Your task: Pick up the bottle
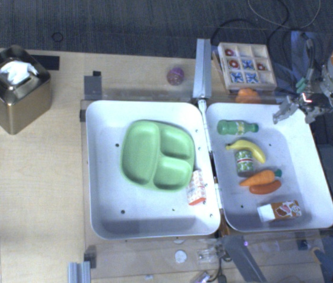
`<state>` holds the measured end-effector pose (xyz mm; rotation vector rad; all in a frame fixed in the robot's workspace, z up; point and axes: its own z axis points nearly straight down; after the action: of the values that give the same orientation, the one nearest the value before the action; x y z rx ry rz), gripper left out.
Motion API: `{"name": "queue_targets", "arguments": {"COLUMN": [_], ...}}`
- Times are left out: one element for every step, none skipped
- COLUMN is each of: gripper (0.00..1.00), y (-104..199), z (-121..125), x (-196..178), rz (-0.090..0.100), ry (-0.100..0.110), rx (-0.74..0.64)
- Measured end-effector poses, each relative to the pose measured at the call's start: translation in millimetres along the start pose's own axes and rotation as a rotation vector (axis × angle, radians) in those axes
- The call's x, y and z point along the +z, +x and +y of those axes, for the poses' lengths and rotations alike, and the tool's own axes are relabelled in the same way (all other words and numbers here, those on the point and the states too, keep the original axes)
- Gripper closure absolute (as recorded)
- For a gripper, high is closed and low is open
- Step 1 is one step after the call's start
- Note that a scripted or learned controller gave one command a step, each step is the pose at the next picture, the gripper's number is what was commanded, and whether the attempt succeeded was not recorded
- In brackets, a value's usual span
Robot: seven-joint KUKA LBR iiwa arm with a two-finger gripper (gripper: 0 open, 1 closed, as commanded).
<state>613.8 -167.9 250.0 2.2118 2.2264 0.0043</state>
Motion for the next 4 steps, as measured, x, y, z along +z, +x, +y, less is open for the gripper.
{"name": "queue_targets", "arguments": {"gripper": [1.0,0.0,0.0,0.0], "y": [1.6,1.6,-37.0,8.8], "z": [2.1,2.1,-56.2,-56.4], "x": [-12.2,-12.1,53.6,160.5], "rz": [-0.001,-0.001,-0.001,-0.002], "ry": [-0.007,-0.006,-0.002,-0.009], "rx": [-0.007,-0.007,-0.177,0.035]}}
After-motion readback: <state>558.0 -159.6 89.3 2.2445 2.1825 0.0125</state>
